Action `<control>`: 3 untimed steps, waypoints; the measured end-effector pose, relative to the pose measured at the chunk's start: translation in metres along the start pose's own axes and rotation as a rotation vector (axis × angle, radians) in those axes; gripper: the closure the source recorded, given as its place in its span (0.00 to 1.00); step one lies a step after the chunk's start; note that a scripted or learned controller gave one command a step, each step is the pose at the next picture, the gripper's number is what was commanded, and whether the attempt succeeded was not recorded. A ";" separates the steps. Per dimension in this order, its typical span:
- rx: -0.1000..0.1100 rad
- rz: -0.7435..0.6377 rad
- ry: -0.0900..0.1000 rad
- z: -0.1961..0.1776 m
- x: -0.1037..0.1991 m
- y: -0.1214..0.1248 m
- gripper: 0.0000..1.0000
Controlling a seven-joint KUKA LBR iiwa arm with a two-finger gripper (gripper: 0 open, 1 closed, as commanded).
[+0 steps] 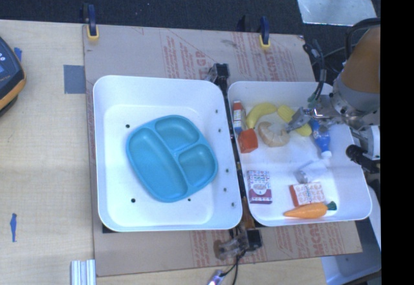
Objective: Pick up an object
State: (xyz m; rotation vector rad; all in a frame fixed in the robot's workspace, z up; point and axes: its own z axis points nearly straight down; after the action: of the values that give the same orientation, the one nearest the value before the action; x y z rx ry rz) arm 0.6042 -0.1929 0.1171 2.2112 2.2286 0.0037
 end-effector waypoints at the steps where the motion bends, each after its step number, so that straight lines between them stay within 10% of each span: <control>1: 0.011 0.000 0.009 0.013 -0.015 0.051 0.00; 2: 0.007 0.003 0.000 0.025 -0.018 0.037 0.00; 3: 0.008 0.000 0.000 0.014 -0.019 0.038 1.00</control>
State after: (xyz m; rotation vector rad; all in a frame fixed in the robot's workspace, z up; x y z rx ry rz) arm 0.6421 -0.2112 0.1028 2.2153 2.2322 -0.0057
